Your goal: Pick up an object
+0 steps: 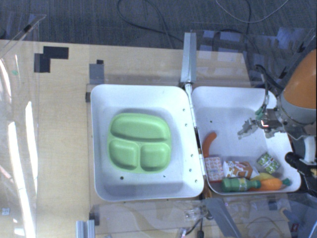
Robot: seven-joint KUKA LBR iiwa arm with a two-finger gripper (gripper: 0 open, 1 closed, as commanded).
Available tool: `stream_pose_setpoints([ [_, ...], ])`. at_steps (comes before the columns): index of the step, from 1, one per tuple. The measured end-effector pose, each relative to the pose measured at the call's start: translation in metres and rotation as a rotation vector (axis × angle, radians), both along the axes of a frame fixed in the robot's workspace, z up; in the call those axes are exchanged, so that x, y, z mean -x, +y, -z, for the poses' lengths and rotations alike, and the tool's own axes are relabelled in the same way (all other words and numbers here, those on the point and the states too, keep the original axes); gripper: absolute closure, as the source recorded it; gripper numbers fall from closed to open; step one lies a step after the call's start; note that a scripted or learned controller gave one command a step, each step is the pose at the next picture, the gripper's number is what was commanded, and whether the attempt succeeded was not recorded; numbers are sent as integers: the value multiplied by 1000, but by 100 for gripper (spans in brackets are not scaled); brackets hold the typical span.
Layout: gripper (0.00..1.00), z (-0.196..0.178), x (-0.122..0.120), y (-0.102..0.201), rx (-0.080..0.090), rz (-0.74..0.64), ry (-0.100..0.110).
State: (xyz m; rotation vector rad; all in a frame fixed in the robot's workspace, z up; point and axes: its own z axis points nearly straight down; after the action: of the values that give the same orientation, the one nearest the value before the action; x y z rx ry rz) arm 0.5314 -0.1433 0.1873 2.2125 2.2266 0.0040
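The right bin (233,103) holds several toy foods along its near side. An orange-red sausage (209,142) lies by the left wall. Near it are a red and white box (213,167) and a brown and white packet (238,169). A green bottle (240,184) lies on its side at the front wall, with an orange carrot (273,184) to its right. A small green carton (268,161) sits behind the carrot. My gripper (250,124) hangs over the right middle of this bin, above bare floor, open, with nothing between its fingers.
The left bin (99,133) holds a green divided plate (140,142). A metal bar (188,58) stands behind the seam between the bins. Black cables trail over the floor at the back. The arm's orange band (304,83) is at the right edge.
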Motion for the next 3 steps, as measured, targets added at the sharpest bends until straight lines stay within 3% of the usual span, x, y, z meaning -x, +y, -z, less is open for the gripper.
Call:
stream_pose_setpoints([
  [1, 0, 99, 35, -35, 3, 33, -8],
  [2, 0, 99, -32, -38, 1, 105, -8],
  [3, 0, 98, 31, -46, 4, -26, -8],
])
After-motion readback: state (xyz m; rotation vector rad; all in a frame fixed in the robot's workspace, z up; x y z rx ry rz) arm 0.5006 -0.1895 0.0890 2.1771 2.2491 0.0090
